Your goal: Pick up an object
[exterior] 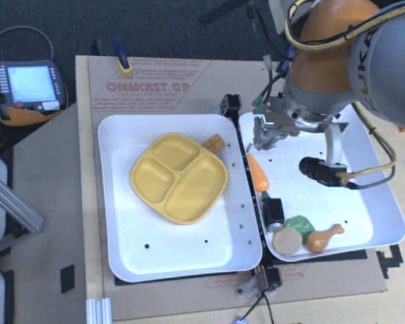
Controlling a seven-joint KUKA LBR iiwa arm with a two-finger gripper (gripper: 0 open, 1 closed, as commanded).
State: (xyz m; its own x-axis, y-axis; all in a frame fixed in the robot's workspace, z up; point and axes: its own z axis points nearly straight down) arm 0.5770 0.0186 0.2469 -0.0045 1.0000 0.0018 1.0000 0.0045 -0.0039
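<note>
Objects to pick lie in 2 white bins on the surface. In the left bin (pixel 121 241), a yellow divided plate (pixel 179 178) hides most of a small brown block (pixel 214 143) at its upper right edge. In the right bin (pixel 385 214), an orange carrot (pixel 258 173) lies along the left wall, with a black block (pixel 273 211), a cream disc (pixel 287 241) overlapping a green piece (pixel 302 224), and a tan drumstick (pixel 323 237) below it. The end effector (pixel 268 132) hangs just above the carrot; its fingers are blurred, so I cannot tell their spread.
</note>
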